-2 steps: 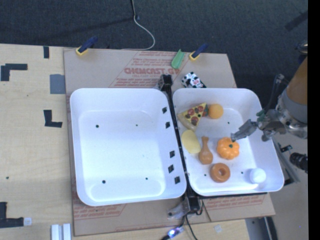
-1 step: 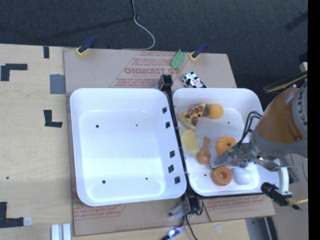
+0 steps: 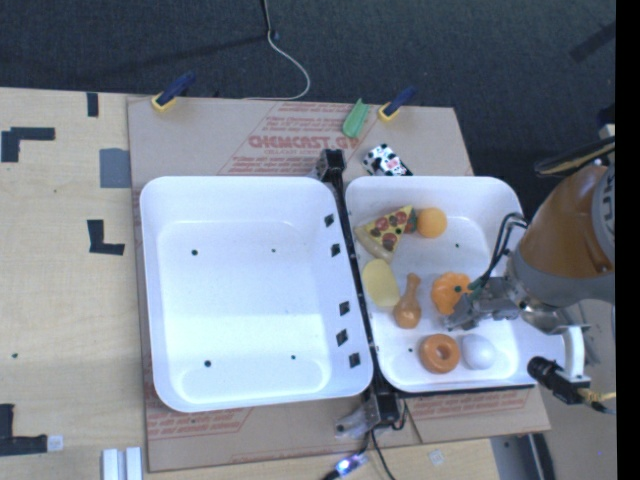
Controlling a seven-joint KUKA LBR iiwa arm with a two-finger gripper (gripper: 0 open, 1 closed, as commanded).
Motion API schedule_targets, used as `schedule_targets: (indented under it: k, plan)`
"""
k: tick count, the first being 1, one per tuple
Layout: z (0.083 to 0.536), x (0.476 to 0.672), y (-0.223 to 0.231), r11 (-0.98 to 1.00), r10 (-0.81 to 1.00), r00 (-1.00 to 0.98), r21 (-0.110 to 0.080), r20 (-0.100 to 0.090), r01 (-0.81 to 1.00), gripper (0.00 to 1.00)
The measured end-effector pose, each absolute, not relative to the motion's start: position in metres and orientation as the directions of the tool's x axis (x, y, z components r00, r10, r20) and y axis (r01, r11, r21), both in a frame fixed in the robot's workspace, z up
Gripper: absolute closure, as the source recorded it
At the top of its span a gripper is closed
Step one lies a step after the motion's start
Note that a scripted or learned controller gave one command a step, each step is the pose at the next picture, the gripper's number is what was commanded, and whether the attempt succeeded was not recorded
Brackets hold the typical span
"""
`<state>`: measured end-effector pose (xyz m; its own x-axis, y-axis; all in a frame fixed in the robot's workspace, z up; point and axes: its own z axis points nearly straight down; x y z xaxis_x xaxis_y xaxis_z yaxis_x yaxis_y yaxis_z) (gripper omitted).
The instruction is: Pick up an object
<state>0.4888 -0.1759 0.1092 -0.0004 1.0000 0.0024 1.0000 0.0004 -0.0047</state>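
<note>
From the overhead camera you see the arm [image 3: 565, 238] reaching in from the right over the right bin [image 3: 505, 193], with the gripper [image 3: 470, 308] low inside it, just right of the small orange pumpkin-like toy [image 3: 449, 290]. You cannot tell from this angle whether the gripper is released or clenched; nothing can be seen between its tips, so do not count anything as held.

The candidates all lie in that right bin. The pumpkin-like toy is nearest the gripper, touching it or nearly so. The white egg [image 3: 479, 352] and the donut [image 3: 438, 353] sit side by side at the near edge, just below the gripper. The drumstick [image 3: 408, 303] and the pale yellow piece [image 3: 379, 282] lie further left, by the divider, with the pizza slice [image 3: 388, 228] and orange ball [image 3: 431, 222] at the far end. The left bin [image 3: 160, 203] holds nothing to pick.

To do this well, commit to the pumpkin-like toy, I would judge: centre the tips on it before closing, since it is rounded and may squirt sideways toward the drumstick. Lift straight up and check it rises with you.
</note>
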Motion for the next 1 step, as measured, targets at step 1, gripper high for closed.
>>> schedule_targets:
  k: [1]
  plan:
    - [0.1343, 0.4945, -0.0885, 0.009, 1.0, -0.009, -0.001, 0.004, 1.0, 1.0]
